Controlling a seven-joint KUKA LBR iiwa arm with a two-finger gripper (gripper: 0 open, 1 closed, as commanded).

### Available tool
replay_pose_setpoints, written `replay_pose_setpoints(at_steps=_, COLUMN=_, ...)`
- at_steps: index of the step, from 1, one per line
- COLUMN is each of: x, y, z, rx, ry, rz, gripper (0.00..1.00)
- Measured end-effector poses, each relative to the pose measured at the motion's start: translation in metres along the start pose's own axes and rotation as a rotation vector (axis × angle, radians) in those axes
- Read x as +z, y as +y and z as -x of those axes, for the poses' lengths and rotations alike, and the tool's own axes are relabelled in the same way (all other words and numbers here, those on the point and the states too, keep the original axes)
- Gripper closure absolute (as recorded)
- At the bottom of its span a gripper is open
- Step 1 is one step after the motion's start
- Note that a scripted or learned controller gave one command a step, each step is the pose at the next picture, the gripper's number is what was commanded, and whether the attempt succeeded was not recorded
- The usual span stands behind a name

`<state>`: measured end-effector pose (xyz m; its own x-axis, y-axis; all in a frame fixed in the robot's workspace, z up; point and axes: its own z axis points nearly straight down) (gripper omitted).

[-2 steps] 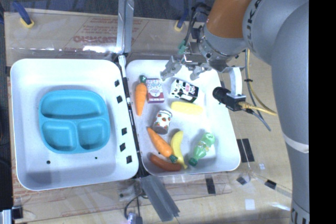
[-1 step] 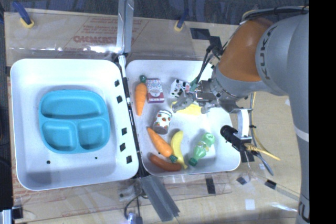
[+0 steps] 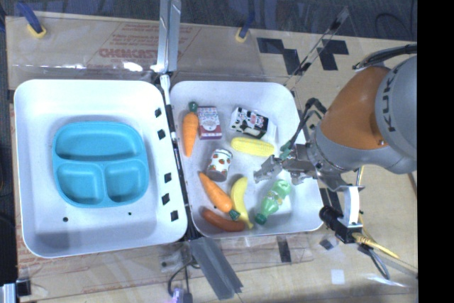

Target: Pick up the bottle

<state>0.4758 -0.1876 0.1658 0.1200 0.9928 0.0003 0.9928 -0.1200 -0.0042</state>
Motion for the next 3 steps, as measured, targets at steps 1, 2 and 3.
replay_pose_setpoints(at_steps=1, x=0.061, y=0.012, z=0.015, rx=-0.046, ry=-0.013, rz=0.037, gripper=0.00)
replay_pose_setpoints(at_steps=2, x=0.071, y=0.006, z=0.019, rx=-0.024, ry=-0.003, rz=0.011, gripper=0.00)
replay_pose_setpoints(at_steps=3, x=0.073, y=0.004, z=0.020, rx=0.042, ry=-0.003, rz=0.008, gripper=0.00)
